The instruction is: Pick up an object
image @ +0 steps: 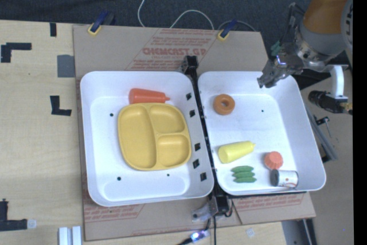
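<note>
Where bins meet: left bin (97, 123), yellow tray (153, 136)

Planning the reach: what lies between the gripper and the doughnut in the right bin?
In the camera view, only bare white bin floor lies between the gripper and the doughnut; nothing stands there.

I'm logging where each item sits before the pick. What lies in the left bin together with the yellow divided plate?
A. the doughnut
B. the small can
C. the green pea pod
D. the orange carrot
D: the orange carrot lies along the far edge of the yellow divided plate in the left bin; the other three sit in the right bin.
</note>
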